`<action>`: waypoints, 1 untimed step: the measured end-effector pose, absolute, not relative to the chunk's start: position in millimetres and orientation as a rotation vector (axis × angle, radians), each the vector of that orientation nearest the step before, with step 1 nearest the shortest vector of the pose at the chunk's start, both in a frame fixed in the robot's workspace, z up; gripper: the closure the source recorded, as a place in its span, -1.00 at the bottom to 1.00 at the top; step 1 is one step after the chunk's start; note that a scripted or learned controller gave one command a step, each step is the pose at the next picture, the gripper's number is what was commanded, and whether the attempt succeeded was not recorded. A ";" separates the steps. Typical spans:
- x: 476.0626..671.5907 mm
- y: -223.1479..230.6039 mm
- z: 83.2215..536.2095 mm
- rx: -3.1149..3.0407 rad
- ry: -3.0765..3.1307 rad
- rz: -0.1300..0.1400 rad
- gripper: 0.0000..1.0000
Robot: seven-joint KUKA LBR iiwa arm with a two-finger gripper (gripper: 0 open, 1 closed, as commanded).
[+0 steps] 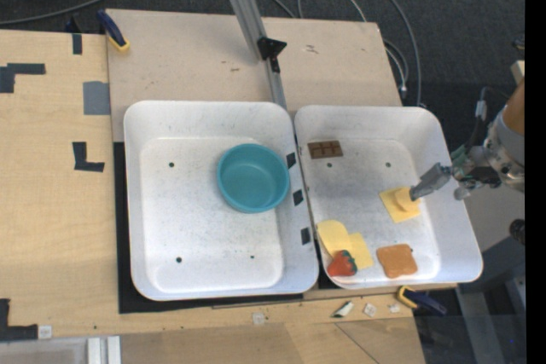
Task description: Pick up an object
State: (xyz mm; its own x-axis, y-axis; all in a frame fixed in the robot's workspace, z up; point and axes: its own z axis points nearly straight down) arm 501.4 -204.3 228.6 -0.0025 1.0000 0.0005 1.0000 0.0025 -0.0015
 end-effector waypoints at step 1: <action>501.4 -204.4 228.7 -2.218 -2.223 0.001 -1.00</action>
